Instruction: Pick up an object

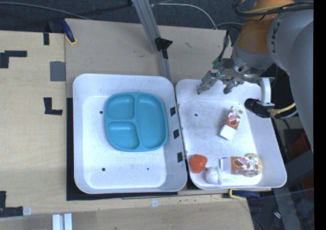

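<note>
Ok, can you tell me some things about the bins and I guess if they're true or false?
1. The blue tray lies in the left bin. True.
2. The gripper holds the orange ball. False: the ball lies at the right bin's near edge, far from the gripper, which has nothing between its open fingers.
3. Two small cartons lie in the right bin. True.
4. The blue tray has food in it. False: its compartments are bare.
5. The gripper is over the left bin. False: it is above the right bin's far edge.
</note>
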Robot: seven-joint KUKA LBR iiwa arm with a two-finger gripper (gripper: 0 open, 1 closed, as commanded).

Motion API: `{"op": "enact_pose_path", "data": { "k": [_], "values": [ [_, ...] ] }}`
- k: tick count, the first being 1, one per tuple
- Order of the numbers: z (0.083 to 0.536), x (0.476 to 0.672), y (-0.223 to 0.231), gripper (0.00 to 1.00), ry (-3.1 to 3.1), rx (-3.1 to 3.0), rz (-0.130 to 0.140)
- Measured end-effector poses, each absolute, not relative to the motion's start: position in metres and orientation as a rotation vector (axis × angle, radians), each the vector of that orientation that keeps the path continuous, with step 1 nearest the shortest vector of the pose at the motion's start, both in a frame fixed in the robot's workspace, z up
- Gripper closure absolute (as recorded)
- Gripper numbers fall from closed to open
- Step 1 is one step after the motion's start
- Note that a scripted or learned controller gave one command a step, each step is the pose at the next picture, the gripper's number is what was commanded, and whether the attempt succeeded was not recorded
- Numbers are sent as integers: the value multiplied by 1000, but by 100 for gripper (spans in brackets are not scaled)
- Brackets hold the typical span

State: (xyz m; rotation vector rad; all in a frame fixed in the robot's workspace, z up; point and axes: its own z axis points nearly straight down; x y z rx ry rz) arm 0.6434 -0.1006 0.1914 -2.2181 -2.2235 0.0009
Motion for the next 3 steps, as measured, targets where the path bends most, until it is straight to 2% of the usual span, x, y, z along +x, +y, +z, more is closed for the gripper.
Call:
{"op": "enact_pose_path", "data": {
  "k": [1, 3],
  "values": [
    [191, 643, -101, 0, -2223, -2218, 1],
    [89, 642, -92, 0, -2221, -2216, 9]
  ]
}}
